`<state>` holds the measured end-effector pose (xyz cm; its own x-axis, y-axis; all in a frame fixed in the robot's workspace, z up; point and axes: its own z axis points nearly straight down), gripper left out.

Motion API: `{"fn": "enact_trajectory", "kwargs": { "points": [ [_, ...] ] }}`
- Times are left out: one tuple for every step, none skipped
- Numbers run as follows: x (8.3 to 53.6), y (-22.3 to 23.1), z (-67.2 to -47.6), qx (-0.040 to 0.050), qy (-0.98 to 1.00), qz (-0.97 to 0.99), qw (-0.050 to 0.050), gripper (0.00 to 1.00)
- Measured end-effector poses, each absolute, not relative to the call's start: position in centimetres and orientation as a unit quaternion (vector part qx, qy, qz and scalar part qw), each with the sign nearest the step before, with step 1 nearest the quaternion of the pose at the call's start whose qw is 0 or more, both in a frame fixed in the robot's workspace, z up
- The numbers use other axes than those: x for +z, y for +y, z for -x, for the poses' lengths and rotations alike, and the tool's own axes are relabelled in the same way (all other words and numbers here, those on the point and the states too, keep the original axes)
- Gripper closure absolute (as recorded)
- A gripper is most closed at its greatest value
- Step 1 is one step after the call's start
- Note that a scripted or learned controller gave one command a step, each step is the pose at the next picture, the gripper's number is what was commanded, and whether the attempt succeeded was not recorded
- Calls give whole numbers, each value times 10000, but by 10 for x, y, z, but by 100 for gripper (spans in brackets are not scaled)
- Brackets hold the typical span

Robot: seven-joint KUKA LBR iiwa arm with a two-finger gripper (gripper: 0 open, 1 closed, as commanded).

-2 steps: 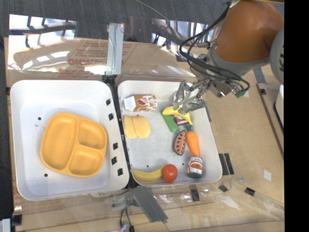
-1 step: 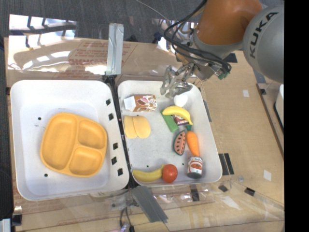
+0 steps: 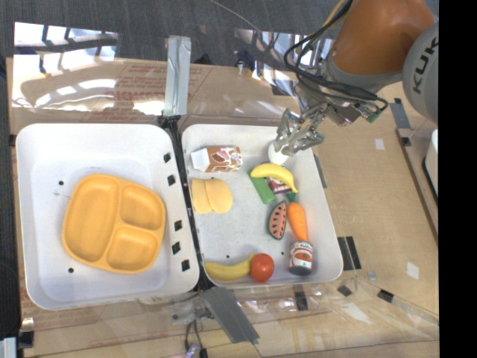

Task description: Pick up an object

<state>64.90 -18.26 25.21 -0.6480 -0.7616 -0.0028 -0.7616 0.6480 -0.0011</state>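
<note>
The right bin point(image 3: 320, 192) holds several toy foods: a brown and white snack box point(image 3: 216, 158), pale bread slices point(image 3: 211, 196), a yellow banana point(image 3: 274, 174) lying over a green box point(image 3: 261, 190), a watermelon slice point(image 3: 277, 220), a carrot point(image 3: 298, 221), a small jar point(image 3: 300, 258), a red tomato point(image 3: 261, 267) and a second banana point(image 3: 227, 270). My gripper point(image 3: 297, 139) hangs over the bin's far right corner, just above a small white object point(image 3: 277, 155). Whether it touches that object is unclear.
The left bin point(image 3: 45, 155) carries a yellow divided plate point(image 3: 113, 222). A black divider with clips point(image 3: 182, 207) runs between the bins. Cardboard point(image 3: 223, 88) covers the bench behind them. The grey and orange arm point(image 3: 376, 28) reaches in from the upper right with loose cables.
</note>
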Motion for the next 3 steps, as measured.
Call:
{"fn": "enact_trajectory", "kwargs": {
  "points": [
    [252,-182,-649,5,9078,4193,15,0],
    [121,-208,-630,49,9304,3664,-50,0],
    [99,-208,-584,-39,9201,3915,74,0]
  ]
}}
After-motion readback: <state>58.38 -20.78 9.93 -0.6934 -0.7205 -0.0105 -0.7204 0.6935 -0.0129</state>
